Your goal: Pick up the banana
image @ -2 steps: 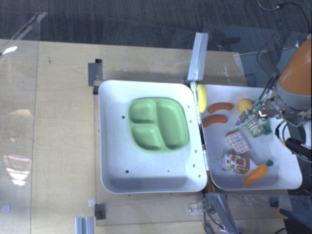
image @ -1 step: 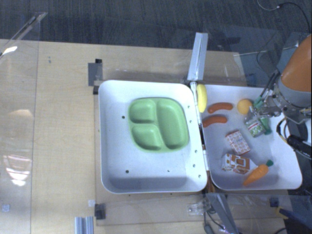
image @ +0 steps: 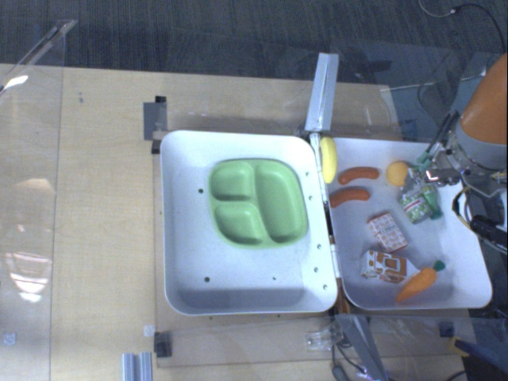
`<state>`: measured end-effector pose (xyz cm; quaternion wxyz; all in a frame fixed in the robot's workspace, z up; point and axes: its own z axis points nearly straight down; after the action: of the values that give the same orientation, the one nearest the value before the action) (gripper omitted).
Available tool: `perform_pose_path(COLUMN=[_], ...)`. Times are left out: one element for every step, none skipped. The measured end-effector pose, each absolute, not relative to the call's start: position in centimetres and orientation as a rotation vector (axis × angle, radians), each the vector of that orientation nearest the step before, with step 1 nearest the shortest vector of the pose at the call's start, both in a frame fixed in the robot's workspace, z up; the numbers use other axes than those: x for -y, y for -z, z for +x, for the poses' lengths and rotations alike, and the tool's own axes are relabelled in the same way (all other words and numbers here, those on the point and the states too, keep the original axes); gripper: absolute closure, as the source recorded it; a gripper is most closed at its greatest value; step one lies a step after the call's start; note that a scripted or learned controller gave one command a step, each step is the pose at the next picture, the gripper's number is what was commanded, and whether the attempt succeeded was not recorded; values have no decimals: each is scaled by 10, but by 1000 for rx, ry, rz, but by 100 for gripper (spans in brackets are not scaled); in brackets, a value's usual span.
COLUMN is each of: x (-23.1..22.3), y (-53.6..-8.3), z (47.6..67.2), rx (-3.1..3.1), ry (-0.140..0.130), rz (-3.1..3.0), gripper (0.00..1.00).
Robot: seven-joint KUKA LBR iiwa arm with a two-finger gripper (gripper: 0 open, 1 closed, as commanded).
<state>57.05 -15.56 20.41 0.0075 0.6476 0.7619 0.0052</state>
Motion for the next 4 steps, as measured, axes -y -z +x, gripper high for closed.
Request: perform_pose_path(x=[197,204,202,202], y=[-180,-191,-205,-205], z=[607,672,675,675], rx=[-2590,-2706,-2702,-2702], ry=[-5,-5,-10,-10], rz=[1765,1576,1562,1562], gripper=[100,100,100,0])
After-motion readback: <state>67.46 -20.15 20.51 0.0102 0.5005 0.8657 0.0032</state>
